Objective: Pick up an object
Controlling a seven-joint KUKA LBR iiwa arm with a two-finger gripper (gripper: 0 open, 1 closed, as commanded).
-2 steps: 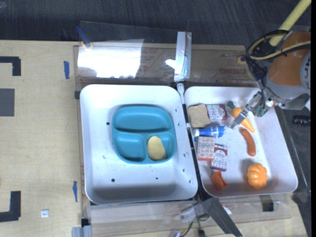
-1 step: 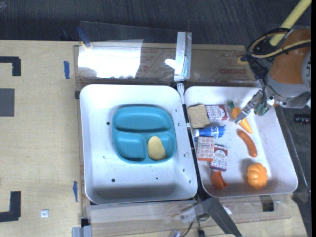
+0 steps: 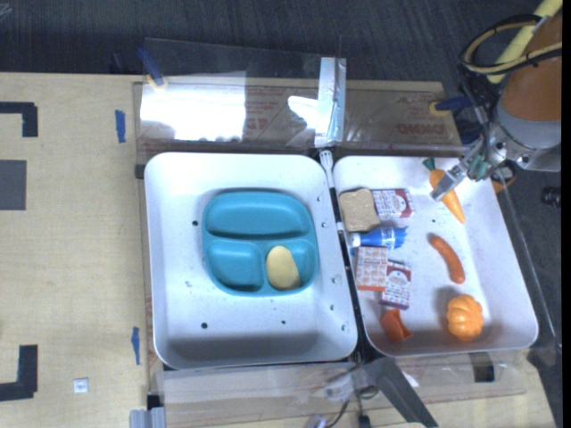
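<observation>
My gripper (image 3: 457, 176) hangs over the far right corner of the right bin (image 3: 513, 266), right above an orange carrot (image 3: 455, 207). The carrot's upper end is partly hidden under the gripper, and I cannot tell whether the two touch. Further objects lie in the same bin: a slice of bread (image 3: 357, 208), a red-and-white packet (image 3: 393, 205), a blue can (image 3: 381, 237), two more red-and-white packets (image 3: 372, 267) (image 3: 397, 286), a reddish sausage (image 3: 447, 258), a small orange pumpkin (image 3: 464, 317) and a small red-orange piece (image 3: 394, 325).
The left bin (image 3: 169, 239) holds a blue divided tray (image 3: 241, 230) with a yellow, egg-shaped item (image 3: 283, 267) in its near right compartment. A clear plastic wall (image 3: 232, 105) stands behind the bins. The arm's cables (image 3: 500, 47) loop at the upper right.
</observation>
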